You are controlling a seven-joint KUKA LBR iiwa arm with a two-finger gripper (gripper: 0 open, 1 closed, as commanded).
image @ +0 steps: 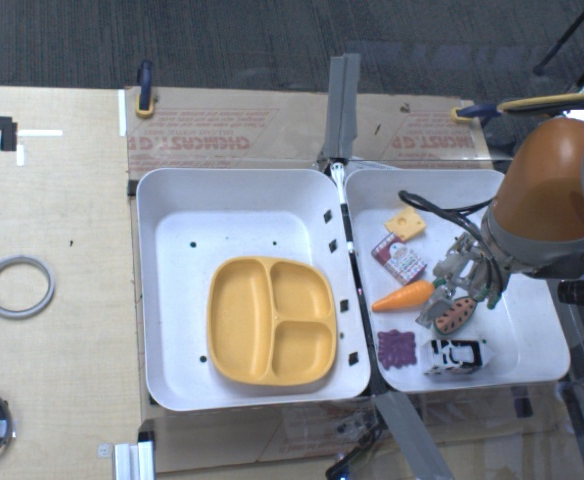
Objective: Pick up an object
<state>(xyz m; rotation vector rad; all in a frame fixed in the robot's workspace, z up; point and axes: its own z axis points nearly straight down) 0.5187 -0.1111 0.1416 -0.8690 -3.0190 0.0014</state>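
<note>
The gripper (456, 290) hangs low over the right bin (532, 353), just beside the fat end of the orange carrot (404, 296). I cannot tell if it is wide or narrow, because the metal parts blur together. Nothing can be seen held in it. A reddish-brown spotted thing (454, 316) lies right under the gripper, touching or nearly touching it. The carrot points its thin tip toward the wall between the two bins. Above the carrot is a small red and white packet (400, 259), and above that a yellow cheese wedge (406, 225). Below the carrot is a purple bunch of grapes (396, 348), and next to it a black and white toy (455, 355). Across the wall from the carrot, the left bin (172, 268) holds a yellow plate (271, 320) with three parts.
</note>
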